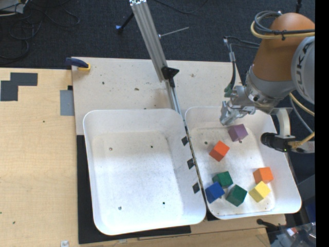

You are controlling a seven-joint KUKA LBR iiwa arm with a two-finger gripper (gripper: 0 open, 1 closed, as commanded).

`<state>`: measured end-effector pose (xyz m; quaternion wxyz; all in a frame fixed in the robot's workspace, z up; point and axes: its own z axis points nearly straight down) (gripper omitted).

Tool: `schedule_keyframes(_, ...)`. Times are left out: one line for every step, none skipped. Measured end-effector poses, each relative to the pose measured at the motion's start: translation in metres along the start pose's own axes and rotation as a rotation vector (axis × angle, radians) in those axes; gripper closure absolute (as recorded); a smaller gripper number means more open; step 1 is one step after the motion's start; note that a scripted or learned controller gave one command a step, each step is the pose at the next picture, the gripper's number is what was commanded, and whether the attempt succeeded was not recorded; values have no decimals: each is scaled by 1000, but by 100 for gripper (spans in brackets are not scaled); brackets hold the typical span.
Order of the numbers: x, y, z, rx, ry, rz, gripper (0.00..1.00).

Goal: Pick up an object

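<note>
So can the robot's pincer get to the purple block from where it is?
Probably yes. The pincer hangs just above the purple block at the far end of the right bin. Nothing lies between them, and the nearest block, the orange-red one, sits apart from it.

bins (103, 118): 2 | blocks (219, 151): 7 — 2 orange, 2 green, 1 purple, 1 blue, 1 yellow

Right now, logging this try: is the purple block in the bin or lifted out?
In the bin. The purple block rests on the right bin's floor, just below the gripper.
</note>
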<state>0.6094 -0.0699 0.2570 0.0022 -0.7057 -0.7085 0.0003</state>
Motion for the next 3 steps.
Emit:
schedule_keyframes(50, -19, 18, 3, 0, 1, 100)
schedule_keyframes(103, -26, 30, 2, -1, 0, 100)
schedule_keyframes(151, -44, 19, 2, -1, 0, 100)
